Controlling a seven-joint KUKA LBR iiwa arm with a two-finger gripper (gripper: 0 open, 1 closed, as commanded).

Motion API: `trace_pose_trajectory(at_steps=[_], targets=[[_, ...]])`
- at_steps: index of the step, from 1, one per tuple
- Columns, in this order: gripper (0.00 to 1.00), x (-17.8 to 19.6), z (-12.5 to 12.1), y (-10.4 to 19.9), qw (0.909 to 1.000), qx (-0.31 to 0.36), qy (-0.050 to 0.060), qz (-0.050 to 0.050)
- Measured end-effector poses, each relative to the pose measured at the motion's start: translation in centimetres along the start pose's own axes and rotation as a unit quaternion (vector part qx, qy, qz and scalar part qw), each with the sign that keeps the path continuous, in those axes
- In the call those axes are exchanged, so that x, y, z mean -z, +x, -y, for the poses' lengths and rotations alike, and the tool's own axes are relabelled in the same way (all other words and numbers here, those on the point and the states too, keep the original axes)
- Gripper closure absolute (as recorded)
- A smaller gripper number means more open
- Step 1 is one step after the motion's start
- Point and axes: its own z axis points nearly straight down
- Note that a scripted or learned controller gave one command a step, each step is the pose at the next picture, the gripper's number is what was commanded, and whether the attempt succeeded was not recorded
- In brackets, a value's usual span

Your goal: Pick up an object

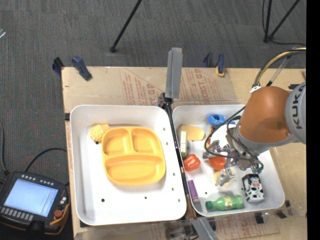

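The pincer [226, 173] hangs low in the right bin [276, 184], over a red toy [217, 162]. I cannot tell its grip. A green bottle [225, 203] lies pointing three o'clock.

A robotics lab: teach pendant [32, 200], tripod legs [129, 19], clamped bench [145, 84].

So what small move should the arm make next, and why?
Probably a short descent onto the red-orange toy piece: the two-finger gripper hangs low in the right white bin, just beside it, with nothing visibly held.
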Motion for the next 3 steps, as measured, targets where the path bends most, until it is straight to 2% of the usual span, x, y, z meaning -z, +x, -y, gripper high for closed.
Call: trace_pose_trajectory(at_steps=[1, 2, 3], targets=[[0.00, 0.0, -4.4, 0.1, 1.0000, -0.006, -0.001, 0.000], [0.00, 0.5, 2.4, 4.2, 0.9961, 0.088, 0.003, 0.009], [0.00, 0.1, -2.4, 3.3, 0.9938, 0.111, 0.000, 0.000]])
